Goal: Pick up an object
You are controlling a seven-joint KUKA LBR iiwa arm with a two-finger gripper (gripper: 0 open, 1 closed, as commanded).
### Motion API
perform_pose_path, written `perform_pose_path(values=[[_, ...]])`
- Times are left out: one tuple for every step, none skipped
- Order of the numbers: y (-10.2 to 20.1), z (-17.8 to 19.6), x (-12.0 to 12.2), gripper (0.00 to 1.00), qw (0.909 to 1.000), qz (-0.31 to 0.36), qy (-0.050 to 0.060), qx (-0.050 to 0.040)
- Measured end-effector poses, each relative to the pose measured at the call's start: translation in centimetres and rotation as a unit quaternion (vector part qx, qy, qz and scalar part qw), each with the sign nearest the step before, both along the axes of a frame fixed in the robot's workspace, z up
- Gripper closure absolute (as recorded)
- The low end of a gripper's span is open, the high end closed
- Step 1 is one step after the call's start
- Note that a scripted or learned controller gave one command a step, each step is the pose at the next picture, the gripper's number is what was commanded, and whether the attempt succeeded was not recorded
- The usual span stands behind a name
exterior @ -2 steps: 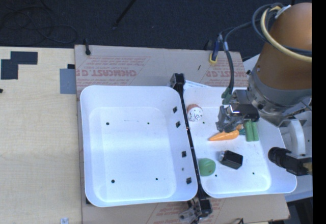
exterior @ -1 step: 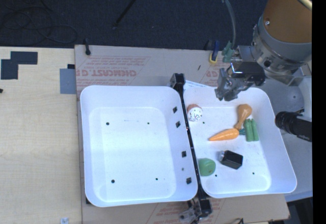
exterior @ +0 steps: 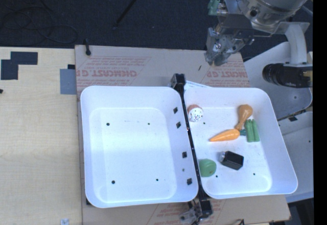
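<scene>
The right bin [exterior: 278,132] holds several small objects: a white speckled ball [exterior: 195,113] near its left wall, an orange carrot [exterior: 225,136], a tan pear-shaped piece [exterior: 243,115], a green ridged piece [exterior: 252,130], a black block [exterior: 232,159] and a green round piece [exterior: 207,167] by the divider. My gripper [exterior: 215,58] hangs high above the cardboard behind the right bin, well apart from all of them. I see nothing held at its tip.
The left bin [exterior: 102,101] sits beside the right one, joined by a black clamp strip [exterior: 185,137]. Both rest on a cardboard sheet [exterior: 127,68] over a wooden bench [exterior: 36,142]. Cables lie on the dark floor at the back.
</scene>
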State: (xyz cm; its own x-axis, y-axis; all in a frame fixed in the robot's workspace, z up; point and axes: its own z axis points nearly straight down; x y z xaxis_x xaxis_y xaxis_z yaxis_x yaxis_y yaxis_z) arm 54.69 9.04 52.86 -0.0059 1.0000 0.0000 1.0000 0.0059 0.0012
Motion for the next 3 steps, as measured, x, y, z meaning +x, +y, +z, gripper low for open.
perform_pose_path(values=[[-0.5, -12.5, -3.1, 1.0, 0.9999, -0.003, 0.01, -0.0017], [-5.1, -14.6, 0.0, 1.0, 1.0, -0.005, 0.004, -0.0013], [-5.8, -15.8, 1.6, 1.0, 1.0, -0.004, 0.003, -0.0007]])
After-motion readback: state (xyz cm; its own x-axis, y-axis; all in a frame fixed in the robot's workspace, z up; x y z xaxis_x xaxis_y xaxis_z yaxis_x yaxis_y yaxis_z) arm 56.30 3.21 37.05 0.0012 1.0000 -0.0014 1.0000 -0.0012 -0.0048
